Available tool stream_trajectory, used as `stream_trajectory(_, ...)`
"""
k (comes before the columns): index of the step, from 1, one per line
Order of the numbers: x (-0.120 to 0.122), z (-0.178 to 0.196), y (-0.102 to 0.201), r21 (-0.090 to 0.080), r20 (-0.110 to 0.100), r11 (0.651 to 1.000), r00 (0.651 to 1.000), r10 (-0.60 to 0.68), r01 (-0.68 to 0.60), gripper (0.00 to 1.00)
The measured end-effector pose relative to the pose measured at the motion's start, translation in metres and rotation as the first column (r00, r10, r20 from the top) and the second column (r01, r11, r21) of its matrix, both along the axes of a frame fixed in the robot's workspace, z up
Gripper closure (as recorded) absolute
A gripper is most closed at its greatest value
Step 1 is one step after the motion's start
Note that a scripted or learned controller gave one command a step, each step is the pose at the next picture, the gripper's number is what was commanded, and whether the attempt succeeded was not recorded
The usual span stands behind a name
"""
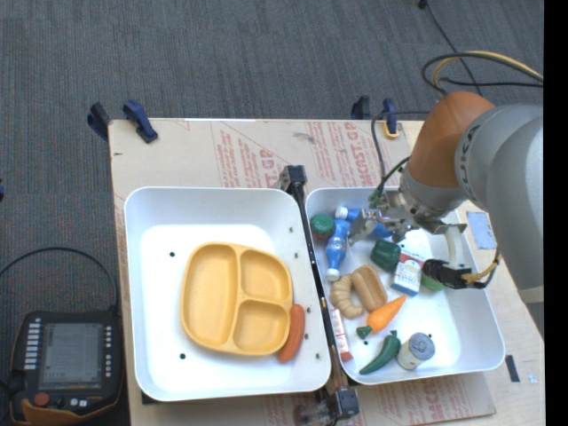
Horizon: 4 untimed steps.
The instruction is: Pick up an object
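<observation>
My gripper [380,223] is low in the back part of the right bin [475,327], with the orange band [448,145] above it. It hovers among a blue bottle [335,248], a green-capped item [321,227] and a dark green cup [385,255]. The wrist hides whatever sits directly under it. Closer to the front lie a hot dog bun [367,287], a carrot [386,312], a green pepper [382,353], a small can [415,350] and a small carton [407,273].
The left bin [151,229] holds a yellow divided plate [235,300] with a sausage [292,334] at its right edge. A black divider [318,282] runs between the bins. Blue clamps [139,120] grip the board's back edge. A teach pendant [62,362] lies at the lower left.
</observation>
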State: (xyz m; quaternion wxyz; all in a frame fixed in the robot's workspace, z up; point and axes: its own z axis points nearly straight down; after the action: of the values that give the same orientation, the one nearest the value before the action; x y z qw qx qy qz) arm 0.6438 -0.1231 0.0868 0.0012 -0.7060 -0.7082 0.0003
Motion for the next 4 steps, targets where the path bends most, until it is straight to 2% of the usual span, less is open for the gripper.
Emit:
stream_trajectory(1,0.0,0.01,0.0,0.001,-0.001,1.0,1.0,0.001,-0.001,1.0)
stream_trajectory(2,0.0,0.01,0.0,0.0,-0.001,1.0,1.0,0.0,0.0,0.0)
stream_trajectory(3,0.001,0.002,0.038,-0.005,0.005,1.0,1.0,-0.001,0.001,0.0)
stream_trajectory(4,-0.052,0.002,0.036,-0.006,0.005,1.0,1.0,-0.006,0.006,0.0)
